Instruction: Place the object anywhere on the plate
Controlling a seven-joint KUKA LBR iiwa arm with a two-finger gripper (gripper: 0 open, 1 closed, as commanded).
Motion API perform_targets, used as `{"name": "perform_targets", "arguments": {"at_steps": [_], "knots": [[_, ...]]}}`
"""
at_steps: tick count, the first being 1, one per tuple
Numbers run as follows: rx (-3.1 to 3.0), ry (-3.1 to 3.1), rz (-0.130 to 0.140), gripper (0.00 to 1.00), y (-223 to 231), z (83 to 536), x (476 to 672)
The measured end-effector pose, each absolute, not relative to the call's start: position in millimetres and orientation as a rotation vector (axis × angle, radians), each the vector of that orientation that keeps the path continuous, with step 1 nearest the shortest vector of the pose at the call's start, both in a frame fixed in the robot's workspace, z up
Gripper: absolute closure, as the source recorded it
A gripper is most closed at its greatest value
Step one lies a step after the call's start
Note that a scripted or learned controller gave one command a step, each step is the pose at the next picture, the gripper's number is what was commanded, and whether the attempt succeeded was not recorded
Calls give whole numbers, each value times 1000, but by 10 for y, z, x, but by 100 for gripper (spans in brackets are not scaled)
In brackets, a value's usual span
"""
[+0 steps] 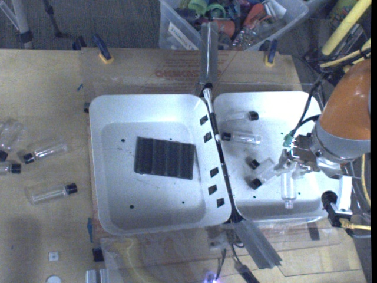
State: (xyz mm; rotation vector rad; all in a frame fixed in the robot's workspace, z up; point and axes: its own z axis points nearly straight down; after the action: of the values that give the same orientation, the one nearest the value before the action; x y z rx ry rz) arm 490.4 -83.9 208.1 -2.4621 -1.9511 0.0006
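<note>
Seemingly the claw [288,183] grips an upright clear vial [287,188] over the right bin [306,102], though its fingers blur.

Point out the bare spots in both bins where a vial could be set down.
Left bin: bare white floor rings the dark ribbed plate, widest along the near wall and right of it. Right bin: free strip along the far wall. Crowded: its middle, with capped vials and the gripper.

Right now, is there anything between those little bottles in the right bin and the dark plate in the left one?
Yes. The raised divider where the two bins meet lies between the vials and the dark plate. The gripper would have to lift a vial over it.
</note>
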Motion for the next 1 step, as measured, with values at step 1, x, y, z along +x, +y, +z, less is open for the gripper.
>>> {"name": "perform_targets", "arguments": {"at_steps": [1], "knots": [[-2669,-1656,4,100,131,1834,5318]]}}
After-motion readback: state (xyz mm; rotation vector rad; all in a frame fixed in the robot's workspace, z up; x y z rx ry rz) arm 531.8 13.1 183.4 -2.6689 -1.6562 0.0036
